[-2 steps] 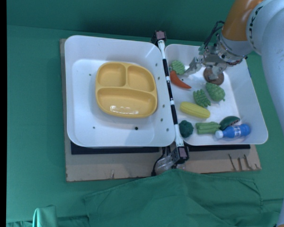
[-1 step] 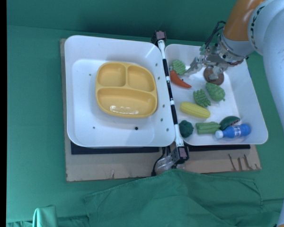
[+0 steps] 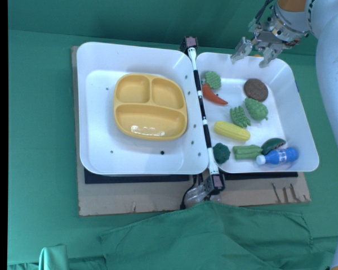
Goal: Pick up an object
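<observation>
Right shallow white bin: toy foods loose and apart, so each is reachable, including round brown patty at the far end. Two-finger gripper: poised above the bin's far rim, fingers spread, empty. Left bin: yellow three-compartment plastic plate.

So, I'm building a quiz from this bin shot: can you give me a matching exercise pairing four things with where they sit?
Things:
1. yellow divided plate
2. blue bottle
3. brown patty
4. gripper

Places:
A. near front right corner of the right bin
B. above the right bin's back rim
C. in the left bin
D. toward the back of the right bin

Pairs: 1-C, 2-A, 3-D, 4-B
</observation>
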`<state>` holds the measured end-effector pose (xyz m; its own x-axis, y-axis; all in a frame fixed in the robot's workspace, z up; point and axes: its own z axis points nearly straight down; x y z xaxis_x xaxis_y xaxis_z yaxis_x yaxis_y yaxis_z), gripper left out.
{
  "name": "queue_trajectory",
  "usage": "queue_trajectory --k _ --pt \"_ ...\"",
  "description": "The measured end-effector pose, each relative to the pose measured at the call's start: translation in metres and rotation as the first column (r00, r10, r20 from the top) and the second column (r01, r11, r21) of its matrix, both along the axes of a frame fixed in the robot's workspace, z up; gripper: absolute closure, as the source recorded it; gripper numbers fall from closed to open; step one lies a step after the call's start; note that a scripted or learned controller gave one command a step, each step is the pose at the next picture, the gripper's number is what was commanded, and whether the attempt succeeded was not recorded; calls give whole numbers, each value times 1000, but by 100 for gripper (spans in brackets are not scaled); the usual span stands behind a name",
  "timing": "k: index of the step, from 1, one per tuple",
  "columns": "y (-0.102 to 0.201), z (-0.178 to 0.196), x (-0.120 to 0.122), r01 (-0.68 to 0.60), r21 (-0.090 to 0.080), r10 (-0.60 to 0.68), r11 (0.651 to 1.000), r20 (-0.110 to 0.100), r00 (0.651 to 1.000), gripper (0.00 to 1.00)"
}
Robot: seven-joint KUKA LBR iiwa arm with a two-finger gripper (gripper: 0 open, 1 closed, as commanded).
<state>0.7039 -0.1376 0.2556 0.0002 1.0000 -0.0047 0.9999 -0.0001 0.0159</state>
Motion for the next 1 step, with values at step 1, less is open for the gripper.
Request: queue_trajectory --k 1 --pt "-28 -46 -29 7 1 -7 1000 -17 1000 0"
